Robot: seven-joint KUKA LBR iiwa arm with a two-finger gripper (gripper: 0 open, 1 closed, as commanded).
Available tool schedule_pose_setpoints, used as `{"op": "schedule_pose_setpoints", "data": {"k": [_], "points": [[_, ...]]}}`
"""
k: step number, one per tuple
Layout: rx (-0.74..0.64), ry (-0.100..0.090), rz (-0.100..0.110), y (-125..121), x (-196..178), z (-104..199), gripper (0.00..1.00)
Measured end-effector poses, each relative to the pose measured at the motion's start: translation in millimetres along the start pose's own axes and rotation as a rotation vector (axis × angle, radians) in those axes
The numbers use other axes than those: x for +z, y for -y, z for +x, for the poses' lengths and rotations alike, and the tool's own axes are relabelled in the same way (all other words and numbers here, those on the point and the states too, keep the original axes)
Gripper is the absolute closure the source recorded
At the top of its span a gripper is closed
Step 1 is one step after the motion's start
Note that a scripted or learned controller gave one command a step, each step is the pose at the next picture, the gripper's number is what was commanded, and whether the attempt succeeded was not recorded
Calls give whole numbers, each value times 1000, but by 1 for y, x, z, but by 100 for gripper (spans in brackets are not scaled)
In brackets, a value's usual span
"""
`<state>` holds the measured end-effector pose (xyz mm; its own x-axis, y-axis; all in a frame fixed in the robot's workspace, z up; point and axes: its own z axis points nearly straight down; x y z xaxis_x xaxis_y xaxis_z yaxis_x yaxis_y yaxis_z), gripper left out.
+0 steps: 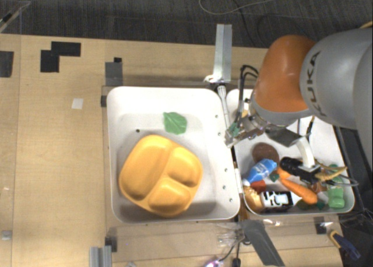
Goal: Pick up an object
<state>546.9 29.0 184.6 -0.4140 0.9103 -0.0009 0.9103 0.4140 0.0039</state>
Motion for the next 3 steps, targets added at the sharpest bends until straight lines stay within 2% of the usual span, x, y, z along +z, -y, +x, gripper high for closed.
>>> {"op": "schedule_pose_setpoints", "data": {"k": [1, 2, 3], "points": [[35, 3, -4, 26, -115, -45, 100], [221, 1, -1, 4, -74, -65, 100], [324, 1, -2, 13, -98, -35, 100]]}}
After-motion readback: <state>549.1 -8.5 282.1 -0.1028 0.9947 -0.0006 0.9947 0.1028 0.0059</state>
